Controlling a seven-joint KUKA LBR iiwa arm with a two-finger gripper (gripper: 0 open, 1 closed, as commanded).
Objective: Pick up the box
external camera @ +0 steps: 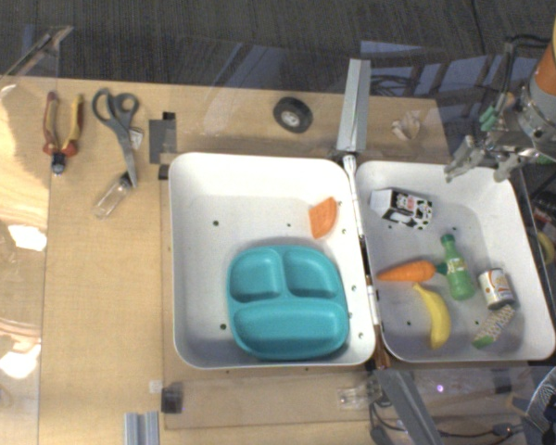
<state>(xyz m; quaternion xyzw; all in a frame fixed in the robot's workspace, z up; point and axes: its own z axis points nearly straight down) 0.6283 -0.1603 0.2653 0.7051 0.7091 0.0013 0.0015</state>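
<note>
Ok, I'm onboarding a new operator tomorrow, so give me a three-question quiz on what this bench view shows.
1. True or false: the box lies in the right bin.
2. Which item sits closest to the teal tray in the left bin?
A. banana
B. orange slice
C. can
3. Fill in: the gripper hovers over the right bin's ____ right corner.

Key:
1. True
2. B
3. Far. It is apart from the box, above the rim.
</note>
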